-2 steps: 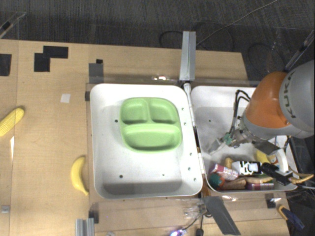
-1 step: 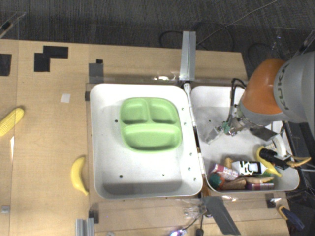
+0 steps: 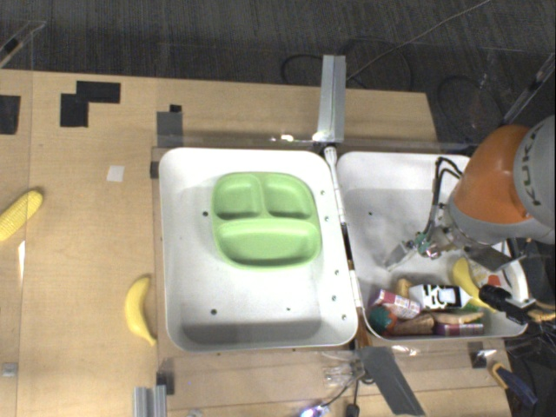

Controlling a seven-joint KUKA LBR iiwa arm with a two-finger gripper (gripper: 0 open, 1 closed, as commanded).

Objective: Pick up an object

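Jaws: spread or closed cannot be told; the gripper [image 3: 420, 245] hangs low over bare floor of the right bin [image 3: 382, 189], nothing seen between its tips. Candidate objects lie at its 5 o'clock: black-and-white packet [image 3: 438, 296], pink packet [image 3: 393, 302], yellow banana [image 3: 466, 277]. Step judged: approach. Next move calls for shifting toward 5 o'clock, then descent. Left bin [image 3: 182, 259] holds a green tray [image 3: 264, 217].
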